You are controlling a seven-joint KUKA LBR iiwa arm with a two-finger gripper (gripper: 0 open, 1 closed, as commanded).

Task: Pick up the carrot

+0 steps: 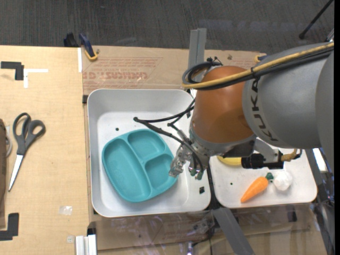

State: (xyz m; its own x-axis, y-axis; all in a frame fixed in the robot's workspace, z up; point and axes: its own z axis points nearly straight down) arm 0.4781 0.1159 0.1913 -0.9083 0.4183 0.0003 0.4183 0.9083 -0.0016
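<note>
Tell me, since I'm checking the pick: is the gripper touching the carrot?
Apart. The camera view shows the gripper over the left bin by the teal plate, while the carrot lies in the right bin.

Grey arm (287, 94) from the right, wrist bent downward.
</note>
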